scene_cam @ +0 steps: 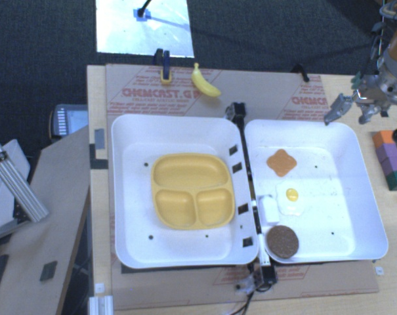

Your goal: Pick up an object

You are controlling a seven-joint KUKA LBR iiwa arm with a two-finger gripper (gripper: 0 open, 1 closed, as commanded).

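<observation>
Above the right white bin's point(355, 176) far corner, the grey two-finger gripper point(355, 109) hovers spread wide, holding nothing: approach step. Next, descend onto 1 item, e.g. the orange cookie-shaped toy point(281, 162) inside.

Glossy white plastic bins point(355, 195), a matt yellow tray point(188, 190) — on seemingly cardboard point(264, 87).

The grey metal robot arm point(394, 38) enters at the far right of the scene, cut off by the frame's edge, with its wrist pointing down and leftward. At its end the two-finger gripper point(353, 112) hangs in the air, holding nothing. Its two grey fingers point(336, 109) are spread well apart, one angled out to the left, the other nearer the right edge, both tips pointing down.
</observation>
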